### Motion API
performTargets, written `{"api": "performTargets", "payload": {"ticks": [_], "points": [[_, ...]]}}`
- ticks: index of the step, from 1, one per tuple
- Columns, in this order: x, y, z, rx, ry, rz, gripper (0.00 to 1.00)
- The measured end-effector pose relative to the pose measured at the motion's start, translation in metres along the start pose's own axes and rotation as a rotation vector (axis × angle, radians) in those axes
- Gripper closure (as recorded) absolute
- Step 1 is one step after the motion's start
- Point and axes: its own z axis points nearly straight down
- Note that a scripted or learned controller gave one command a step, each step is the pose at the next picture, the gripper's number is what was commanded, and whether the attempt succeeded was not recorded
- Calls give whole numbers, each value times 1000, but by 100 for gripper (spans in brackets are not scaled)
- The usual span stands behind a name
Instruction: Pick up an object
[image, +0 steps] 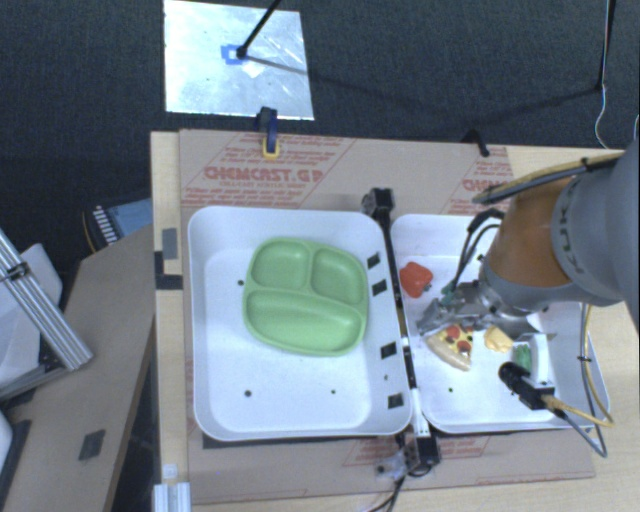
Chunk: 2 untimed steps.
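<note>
Beside the pizza slice (451, 346) hovers the hand (441, 312) (possibly touching), mid-bin.

Both white bins, the left bin (215, 400) and the right bin (470, 412), look like smooth plastic with a soft sheen. The green divided plate (305, 297) in the left one is matt plastic. Under them lies a brown paper-faced sheet (300, 170) printed in red, dull and flat. My arm (575, 235) has a satin grey shell and an orange band. The foil-like square (238, 60) behind glints, crinkled, on dark, rough carpet (70, 110).
</note>
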Motion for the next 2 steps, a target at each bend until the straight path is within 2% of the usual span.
{"api": "performTargets", "payload": {"ticks": [1, 2], "points": [[-2, 3, -13, -12, -5, 2, 100], [-9, 2, -75, -3, 1, 1, 100]]}}
